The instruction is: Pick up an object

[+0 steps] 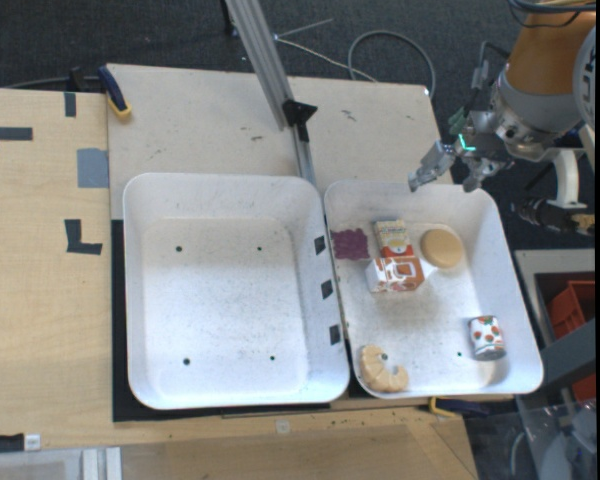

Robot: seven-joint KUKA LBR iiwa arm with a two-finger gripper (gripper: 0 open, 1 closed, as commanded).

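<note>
Nearest you, a croissant (383, 370) lies low in the right bin (508, 268); the carton (395, 258), orange and white, sits mid-bin. Your gripper (450, 168) hovers upper right over the wooden bench (40, 268), jaws apart.

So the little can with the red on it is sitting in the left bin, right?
Not quite. The little can with the red on it is sitting in the right bin, near its front right corner, as the camera view shows. The left bin has no can in it.
</note>
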